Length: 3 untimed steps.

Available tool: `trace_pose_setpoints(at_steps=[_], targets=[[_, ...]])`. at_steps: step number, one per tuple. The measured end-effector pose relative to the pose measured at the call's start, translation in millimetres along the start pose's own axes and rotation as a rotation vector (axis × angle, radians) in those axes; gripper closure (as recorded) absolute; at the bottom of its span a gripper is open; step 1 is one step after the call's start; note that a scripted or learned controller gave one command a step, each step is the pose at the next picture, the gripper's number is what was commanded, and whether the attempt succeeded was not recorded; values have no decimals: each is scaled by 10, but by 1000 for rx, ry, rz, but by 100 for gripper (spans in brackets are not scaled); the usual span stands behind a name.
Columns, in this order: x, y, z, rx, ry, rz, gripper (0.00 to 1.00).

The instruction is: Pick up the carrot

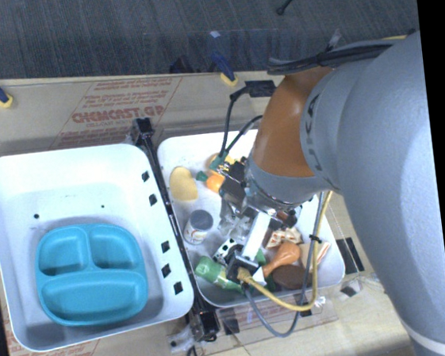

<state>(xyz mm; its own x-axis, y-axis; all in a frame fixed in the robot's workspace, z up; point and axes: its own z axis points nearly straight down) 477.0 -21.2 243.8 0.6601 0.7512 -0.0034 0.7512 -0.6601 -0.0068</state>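
in the right bin (191, 143), the carrot (214, 183) shows as a small orange piece near the far wall, just beside a pale yellow object (182, 184) on its left. the tool (236, 223) hangs low over the middle of the same bin, below the orange-banded wrist; the carrot lies just beyond it, toward the far-left corner, and is not in its grasp. whether the tool is open or closed cannot be told, since the arm covers it. a grey cup (201, 219) stands left of the tool, and a green object (210, 269) lies near the front wall. the left bin (61, 164) holds a blue divided plate (92, 274).
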Motion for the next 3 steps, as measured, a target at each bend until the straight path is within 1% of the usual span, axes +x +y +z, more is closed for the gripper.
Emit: trace_pose_setpoints(at_steps=[1, 2, 3], targets=[[-159, 128, -67, 0, -1, 374, 100], [-79, 65, -335, 1, 0, 584, 100], [235, 96, -743, 1, 2, 635, 100]])
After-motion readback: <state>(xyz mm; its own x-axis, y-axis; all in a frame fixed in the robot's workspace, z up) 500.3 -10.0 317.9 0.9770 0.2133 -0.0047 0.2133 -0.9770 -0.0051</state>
